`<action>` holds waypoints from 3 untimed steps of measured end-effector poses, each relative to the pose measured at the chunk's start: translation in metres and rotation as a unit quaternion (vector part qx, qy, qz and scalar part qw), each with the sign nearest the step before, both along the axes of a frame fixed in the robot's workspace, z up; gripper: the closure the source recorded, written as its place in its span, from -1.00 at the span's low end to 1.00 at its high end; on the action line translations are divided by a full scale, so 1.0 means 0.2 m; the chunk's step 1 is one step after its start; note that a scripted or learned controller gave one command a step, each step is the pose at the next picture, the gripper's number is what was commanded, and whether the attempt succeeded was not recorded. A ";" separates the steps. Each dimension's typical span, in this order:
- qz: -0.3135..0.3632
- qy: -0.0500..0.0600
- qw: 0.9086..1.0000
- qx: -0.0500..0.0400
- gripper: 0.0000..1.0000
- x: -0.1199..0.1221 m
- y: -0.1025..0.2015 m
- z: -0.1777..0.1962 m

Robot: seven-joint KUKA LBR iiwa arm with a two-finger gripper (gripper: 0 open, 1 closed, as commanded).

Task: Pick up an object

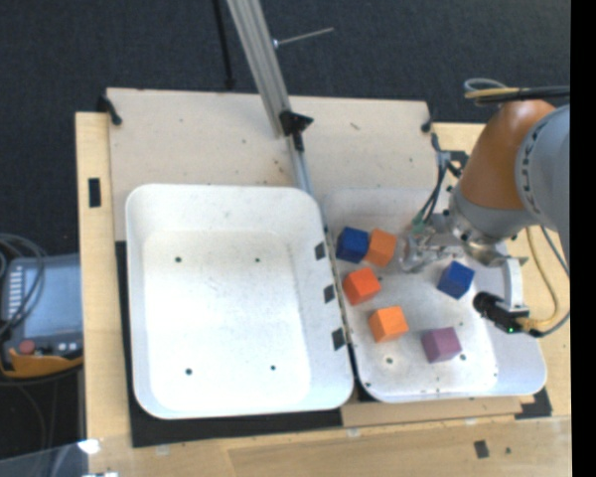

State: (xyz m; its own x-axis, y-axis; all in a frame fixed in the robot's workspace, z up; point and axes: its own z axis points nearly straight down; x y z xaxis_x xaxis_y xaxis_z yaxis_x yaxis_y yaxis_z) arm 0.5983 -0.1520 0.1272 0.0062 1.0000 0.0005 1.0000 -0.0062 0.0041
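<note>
- Blocks are lying loose in the right bin, and any of them could be your object: a blue block touching an orange block at the far left of the group, a second orange block just near of them, a third orange block nearer still, a purple block to its right, and a second blue block further right.
- You are watching the gripper working low over the bin floor, between the far orange block and the right-hand blue block, with the arm reaching in from the right.
- Whether it is gripping, I cannot tell; the tool is too small and cluttered here to judge, and no block is visibly lifted.
- Every block appears to be sitting on the bin floor, so I am judging the pick as not yet done.
- What is left for you: seeing a grasp close on one block, then a lift clear of the floor.
- The left bin is playing no part so far, nor is the counter beyond it.
</note>
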 end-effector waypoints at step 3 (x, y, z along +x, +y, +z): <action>0.005 -0.002 1.000 -0.001 1.00 -0.02 0.07 0.80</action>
